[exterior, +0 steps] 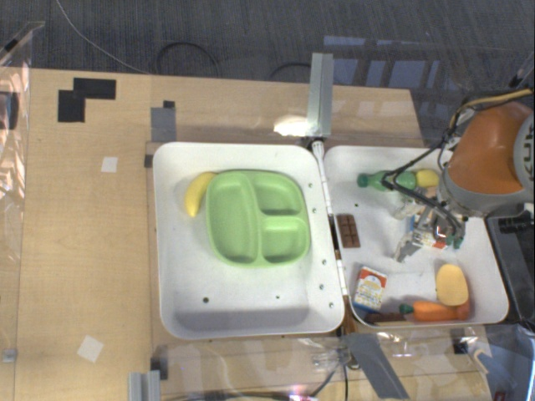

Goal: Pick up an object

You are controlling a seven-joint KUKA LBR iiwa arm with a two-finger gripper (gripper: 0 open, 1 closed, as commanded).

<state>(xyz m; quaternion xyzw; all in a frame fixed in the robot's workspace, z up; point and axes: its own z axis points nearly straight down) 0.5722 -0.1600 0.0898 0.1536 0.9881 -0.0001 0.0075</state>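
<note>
Two white bins sit side by side on the tabletop [75, 249]: we see a green divided plate [255, 218] and banana [196, 193] in the left bin [180, 307]. In the right bin [493, 295] lie a green bottle [380, 180], chocolate bar [347, 230], small carton [369, 290], carrot [435, 311] and yellow potato-like piece [451, 285]. The tool [415, 242] hangs over the middle of the right bin, and we cannot tell how its jaws stand.

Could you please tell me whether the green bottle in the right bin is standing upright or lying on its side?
On its side: the bottle lies flat on the right bin's floor, cap pointing left, near the far wall.
</note>
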